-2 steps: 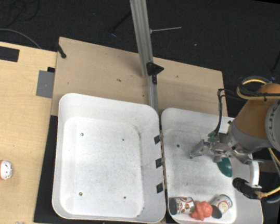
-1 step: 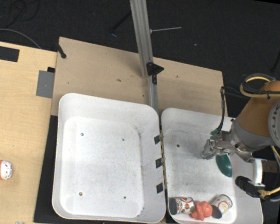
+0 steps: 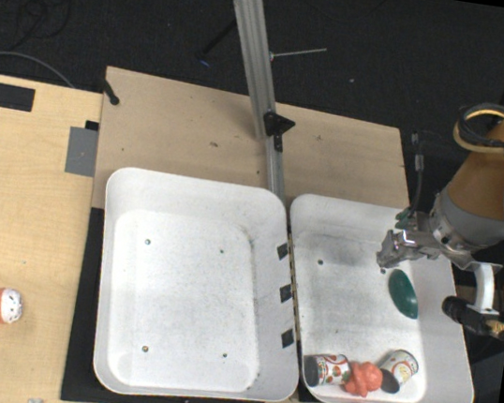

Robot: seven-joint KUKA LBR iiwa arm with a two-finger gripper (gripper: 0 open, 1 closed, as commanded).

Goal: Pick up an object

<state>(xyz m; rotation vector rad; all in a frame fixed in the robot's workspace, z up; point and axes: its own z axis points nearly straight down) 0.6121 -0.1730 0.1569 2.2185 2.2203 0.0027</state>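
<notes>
Dark floor surrounds a pale wooden bench [image 3: 23, 207] that carries two shallow white bins side by side. Left bin [image 3: 139, 197]: bare white floor. Right bin [image 3: 342, 229]: all candidate objects.

Arm [image 3: 487, 186]: grey with an orange band, reaching in from the right, wrist above the right bin's far right portion. Gripper [image 3: 398, 252]: positioned over the bin floor, just above and to the left of the green object. Whether it is open or closed cannot be told at this resolution; it possibly touches the green object's upper end, but nothing is visibly clamped.

Objects, in descending size:
- Green object [image 3: 403, 294]: dark, oval, lying tilted near the right wall, directly beside the gripper. Nearest candidate for the pick.
- Red-labelled can [image 3: 328, 369]: on its side at the near edge.
- Second can [image 3: 399, 369]: near the same edge, to the right.
- Orange-red object [image 3: 362, 378]: between the two cans, touching or nearly touching both.

Task status: approach appears complete. No object is lifted; all four rest on the bin floor. Remaining, by judgement: closing on an object and raising it clear.
</notes>
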